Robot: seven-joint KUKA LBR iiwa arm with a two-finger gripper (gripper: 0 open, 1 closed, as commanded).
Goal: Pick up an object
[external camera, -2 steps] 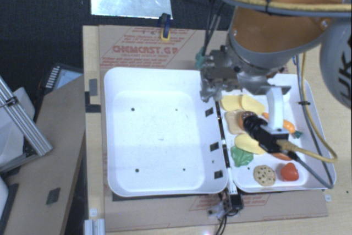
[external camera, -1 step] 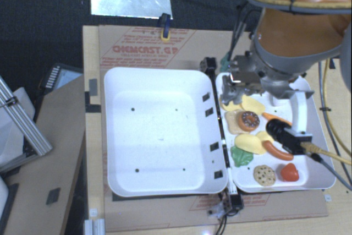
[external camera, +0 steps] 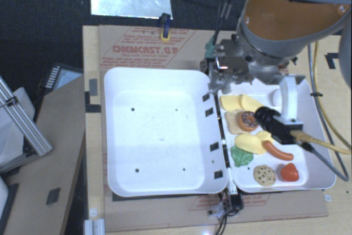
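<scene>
Just look at the gripper (external camera: 223, 77) over the back left corner of the right bin (external camera: 313, 140), can't tell if open or shut, and find the yellow slice (external camera: 240, 102) lying sideways just in front.

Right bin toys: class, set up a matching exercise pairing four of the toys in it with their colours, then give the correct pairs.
Things:
1. cookie
2. tomato
3. lettuce leaf
4. sausage

Colours:
A. green
B. orange-red, long and thin
C. tan with dark spots
D. red, round

Pairs: 1-C, 2-D, 3-A, 4-B. All four lie at the near end of the right bin.
</scene>
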